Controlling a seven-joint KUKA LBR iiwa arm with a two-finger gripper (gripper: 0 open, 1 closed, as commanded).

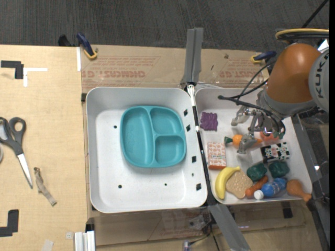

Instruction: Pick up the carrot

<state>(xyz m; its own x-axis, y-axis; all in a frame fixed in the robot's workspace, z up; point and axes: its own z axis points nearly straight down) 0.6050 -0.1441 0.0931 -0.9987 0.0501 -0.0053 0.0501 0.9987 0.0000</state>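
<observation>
The carrot [236, 139] is a small orange piece with a green top pointing left, lying in the middle of the right bin [301, 140]. My gripper [239, 135] hangs directly over it, reaching in from the right under the orange wrist band. Its two metal fingers stand apart, one fingertip [235, 121] above the carrot in the view and the other below it. The carrot lies on the bin floor in the gap between them, and I cannot tell whether either finger touches it.
Around the carrot lie purple grapes [209, 121], a pink wafer packet [216, 155], a banana [225, 181], bread [239, 184], green items [256, 170], a blue bottle [272, 187] and a black-and-white block [276, 151]. The left bin holds a teal divided plate [154, 136].
</observation>
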